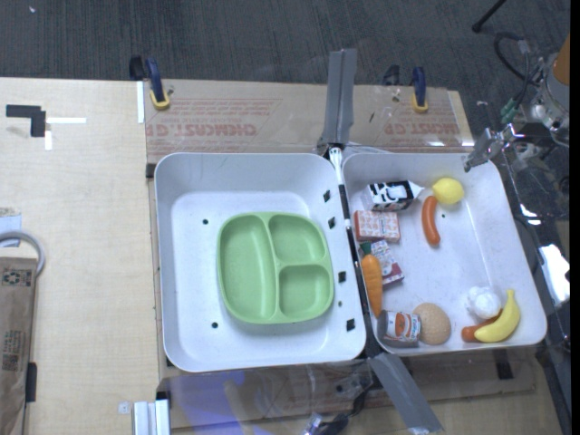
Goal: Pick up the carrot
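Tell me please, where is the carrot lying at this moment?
The carrot lies in the right bin, along its left wall, just below the small red carton and above the can.

Arm: my arm [555, 98] comes in at the right edge, at about 2 o'clock from the middle of the view; I am cut off there, so just my last stretch shows.
Wrist: grey and blurred, with a patch of orange at its upper end, against the edge.
Gripper: my gripper [487, 146] is my farthest-reaching part, sticking out from the wrist toward 8 o'clock.
Height: I cannot tell how high I hang.
Grasp: too small and blurred to judge.
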